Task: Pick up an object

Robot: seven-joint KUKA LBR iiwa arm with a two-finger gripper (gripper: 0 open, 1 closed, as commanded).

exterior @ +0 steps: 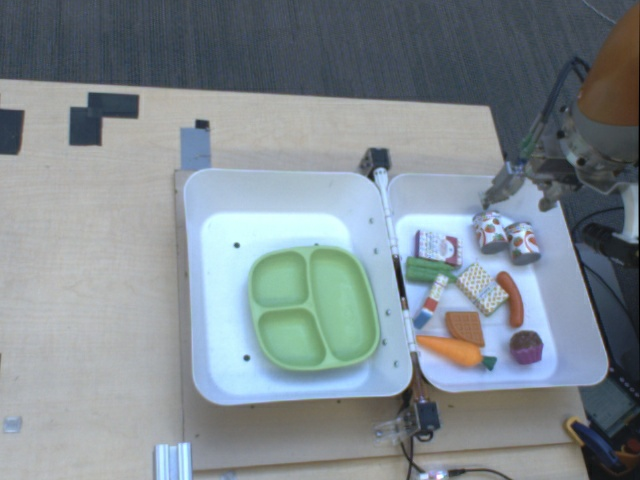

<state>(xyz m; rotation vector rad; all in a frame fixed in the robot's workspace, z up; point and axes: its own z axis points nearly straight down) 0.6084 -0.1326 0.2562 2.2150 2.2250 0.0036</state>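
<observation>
Hanging with my gripper (522, 191) spread wide over the back of the right bin (580, 308), I hold nothing, so I can drop around the two little round toys (506, 237) sitting just below me.

Toys (478, 293) crowded, narrow gaps between

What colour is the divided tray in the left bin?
Light green, plain; the camera view shows the divided tray clearly.

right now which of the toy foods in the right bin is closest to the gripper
The round white toy with red markings, at the bin's far edge. It lies just under the gripper, left of its brown-topped twin; the rest sit farther forward.
</observation>
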